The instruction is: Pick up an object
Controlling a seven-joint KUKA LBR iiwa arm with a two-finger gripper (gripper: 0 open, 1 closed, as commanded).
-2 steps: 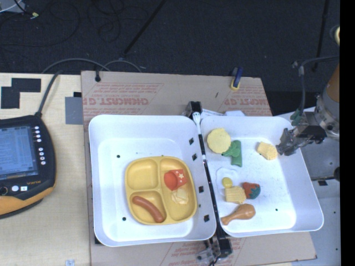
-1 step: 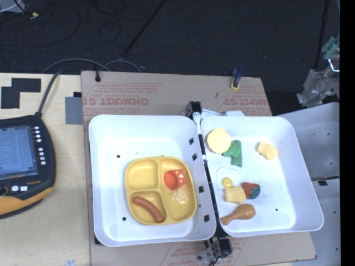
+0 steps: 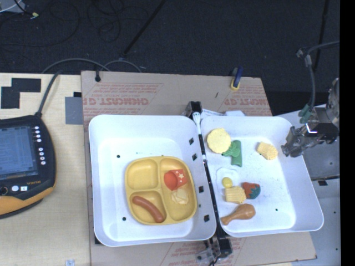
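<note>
I am hovering my claw [image 3: 291, 144], its grip state impossible to tell, just outside the right bin [image 3: 302, 204], nearest the yellow block [image 3: 267, 151] inside, risking clipping the rim or nudging that small block away.

A robotics lab: loose cables [image 3: 66, 15], a teach pendant [image 3: 22, 159], cardboard [image 3: 166, 93] under two white bins [image 3: 105, 204].

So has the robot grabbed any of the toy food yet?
Not yet. The gripper sits at the right bin's edge with no toy visibly in it. The nearest piece, a small yellow chunk, lies in the bin beside it. The drumstick and corn lie there too. The whole pick is left.
</note>
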